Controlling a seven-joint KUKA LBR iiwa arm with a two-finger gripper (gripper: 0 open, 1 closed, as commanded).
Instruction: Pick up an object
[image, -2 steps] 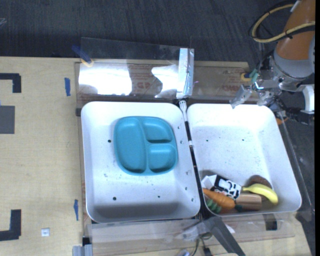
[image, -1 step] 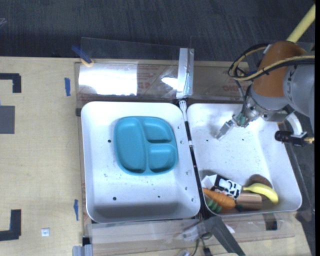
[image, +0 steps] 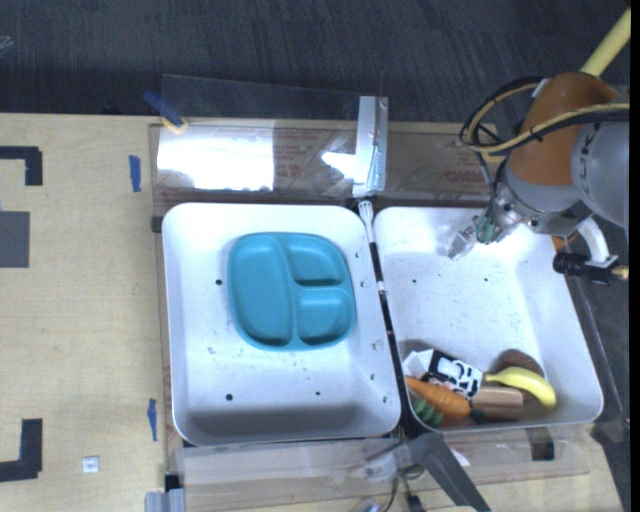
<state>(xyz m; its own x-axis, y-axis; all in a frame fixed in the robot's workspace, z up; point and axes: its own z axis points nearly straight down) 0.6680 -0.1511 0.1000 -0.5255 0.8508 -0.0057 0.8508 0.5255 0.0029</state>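
1. Left bin (image: 190, 300): just a teal divided plate (image: 292, 290), smooth plastic, rounded corners, sitting mid-bin.
2. Right bin (image: 560, 330): stuff piled at its 6 o'clock edge: yellow banana (image: 527, 384), orange carrot (image: 438, 397), black-and-white item (image: 458, 374).
3. Claw (image: 465, 240) hangs at the right bin's 12 o'clock; can't tell its state.
4. Bench (image: 75, 300) is pale wood.

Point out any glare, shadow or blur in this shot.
Camera view: strong glare whitens the clear sheet behind the left bin; the right bin is brightly lit near the gripper, which looks small and soft; the divided blue plate is evenly lit and sharp; the toys bunch in the near corner, their edges slightly soft.
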